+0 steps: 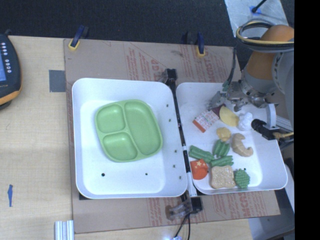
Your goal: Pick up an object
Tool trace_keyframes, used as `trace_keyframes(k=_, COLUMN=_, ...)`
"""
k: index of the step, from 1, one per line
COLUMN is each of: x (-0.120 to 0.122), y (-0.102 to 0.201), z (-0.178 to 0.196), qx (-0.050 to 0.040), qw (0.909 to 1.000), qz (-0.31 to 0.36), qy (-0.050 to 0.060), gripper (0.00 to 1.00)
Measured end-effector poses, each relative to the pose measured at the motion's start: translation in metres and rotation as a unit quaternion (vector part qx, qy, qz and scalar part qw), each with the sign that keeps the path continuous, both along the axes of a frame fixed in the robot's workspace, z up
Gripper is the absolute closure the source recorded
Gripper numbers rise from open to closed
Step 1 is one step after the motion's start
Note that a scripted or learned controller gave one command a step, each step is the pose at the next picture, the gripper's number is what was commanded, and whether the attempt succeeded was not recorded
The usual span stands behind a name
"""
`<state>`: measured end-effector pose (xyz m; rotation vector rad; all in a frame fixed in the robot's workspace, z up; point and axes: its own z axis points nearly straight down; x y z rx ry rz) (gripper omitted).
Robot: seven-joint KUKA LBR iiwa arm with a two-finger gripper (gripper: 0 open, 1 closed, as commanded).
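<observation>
Gripper: low over far part of right bin, just beside yellow piece; open or closed could not be told, and no item seen in its hold.

Right bin contents, clustered and several touching:
- red-and-white packet, left of yellow piece, lying flat;
- crumpled white lump, right of yellow piece;
- small yellow bit, near middle;
- tan curved piece;
- green pods, overlapping;
- tomato, near edge by divider;
- toast slice, at near edge;
- green leafy piece, touching toast.

Left bin: green divided plate, lying flat near centre.

Likeliest target, judged by nearness: yellow piece, far part of right bin, between packet and white lump.

Handling, judged: probably light, stiff toy food, smooth and rounded, so apt to slip or roll from a pinch. Best taken across its narrow middle, fingers set clear of packet and lump. Neighbours close enough to be nudged or caught along with it.
</observation>
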<state>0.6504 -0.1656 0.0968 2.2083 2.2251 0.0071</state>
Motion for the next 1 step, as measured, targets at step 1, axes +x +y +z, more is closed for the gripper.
trace_keyframes(k=1, x=0.0000, y=0.0012, z=0.0136, qx=0.0004, qw=1.0000, qz=0.001, qy=-0.002, gripper=1.00)
